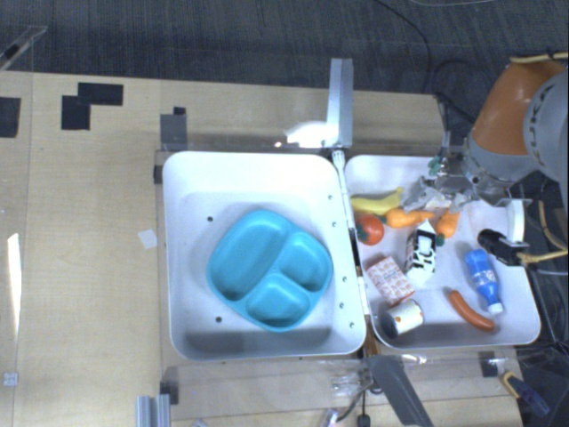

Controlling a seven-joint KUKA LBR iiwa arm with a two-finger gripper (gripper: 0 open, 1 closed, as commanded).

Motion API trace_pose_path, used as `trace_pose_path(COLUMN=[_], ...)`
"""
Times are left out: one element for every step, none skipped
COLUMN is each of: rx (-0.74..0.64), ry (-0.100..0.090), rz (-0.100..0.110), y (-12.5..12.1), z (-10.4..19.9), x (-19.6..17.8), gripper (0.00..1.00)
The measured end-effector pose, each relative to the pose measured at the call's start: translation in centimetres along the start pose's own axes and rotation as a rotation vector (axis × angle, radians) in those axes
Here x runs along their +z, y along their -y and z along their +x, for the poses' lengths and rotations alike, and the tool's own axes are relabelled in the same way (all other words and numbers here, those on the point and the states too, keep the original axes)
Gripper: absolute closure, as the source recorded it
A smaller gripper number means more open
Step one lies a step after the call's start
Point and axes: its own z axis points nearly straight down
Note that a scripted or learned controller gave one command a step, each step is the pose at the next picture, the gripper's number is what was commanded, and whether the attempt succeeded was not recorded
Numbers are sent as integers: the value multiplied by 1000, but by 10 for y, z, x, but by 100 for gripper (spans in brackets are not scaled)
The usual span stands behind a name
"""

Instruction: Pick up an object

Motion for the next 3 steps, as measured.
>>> trace_pose_path(rx=[-226,-229,-201], ry=[2,4,0], rz=[-8,-18,-4], y=[46,43,78], z=[7,7,100], x=[40,27,-100], gripper=[0,100,100])
